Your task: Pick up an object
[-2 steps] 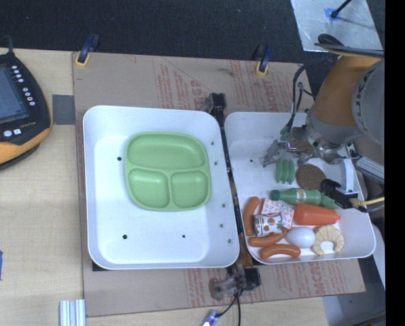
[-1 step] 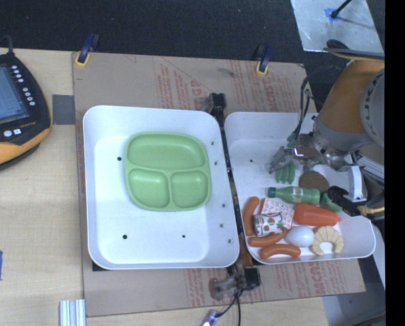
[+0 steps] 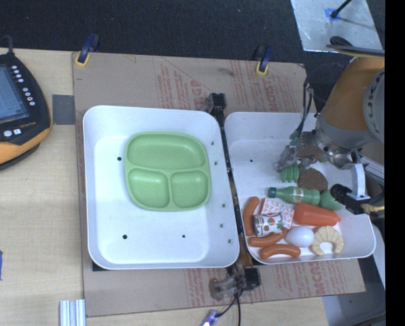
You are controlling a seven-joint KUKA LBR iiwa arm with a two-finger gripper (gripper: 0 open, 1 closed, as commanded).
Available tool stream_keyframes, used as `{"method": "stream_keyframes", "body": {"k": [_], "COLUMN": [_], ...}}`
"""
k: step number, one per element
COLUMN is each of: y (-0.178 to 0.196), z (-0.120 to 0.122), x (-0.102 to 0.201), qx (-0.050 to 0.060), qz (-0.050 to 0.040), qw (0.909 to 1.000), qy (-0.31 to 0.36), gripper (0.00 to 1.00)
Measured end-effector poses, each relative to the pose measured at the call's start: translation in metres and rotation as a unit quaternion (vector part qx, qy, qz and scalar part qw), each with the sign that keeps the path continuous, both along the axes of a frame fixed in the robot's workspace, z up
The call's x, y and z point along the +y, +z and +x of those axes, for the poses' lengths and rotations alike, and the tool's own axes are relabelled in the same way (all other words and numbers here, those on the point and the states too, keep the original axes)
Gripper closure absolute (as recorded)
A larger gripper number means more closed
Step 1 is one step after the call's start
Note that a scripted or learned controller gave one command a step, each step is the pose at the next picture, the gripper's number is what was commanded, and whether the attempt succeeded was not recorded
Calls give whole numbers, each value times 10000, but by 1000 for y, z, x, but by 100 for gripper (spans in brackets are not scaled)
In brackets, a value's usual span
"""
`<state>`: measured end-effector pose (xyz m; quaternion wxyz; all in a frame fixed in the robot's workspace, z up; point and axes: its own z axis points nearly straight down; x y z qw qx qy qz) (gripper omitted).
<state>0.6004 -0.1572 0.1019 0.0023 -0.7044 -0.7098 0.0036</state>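
Where the metal fingers [image 3: 291, 160] dip into the right bin [image 3: 257, 131], their state cannot be told. Just below them, a dark green piece [image 3: 289, 174] and a brown round disc [image 3: 313, 179] are seen, beside a glossy green bottle [image 3: 295, 195].

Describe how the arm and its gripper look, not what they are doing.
The arm is a rounded body with a broad orange band and a grey section at the right edge. Thin dark cables run down its left side. The gripper below is a compact metallic grey and dark assembly.
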Motion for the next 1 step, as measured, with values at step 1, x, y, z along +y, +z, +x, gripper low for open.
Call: {"method": "stream_keyframes", "body": {"k": [1], "y": [127], "z": [-31], "x": [84], "qx": [-41], "qz": [13], "qw": [10000], "qy": [-8], "gripper": [100]}}
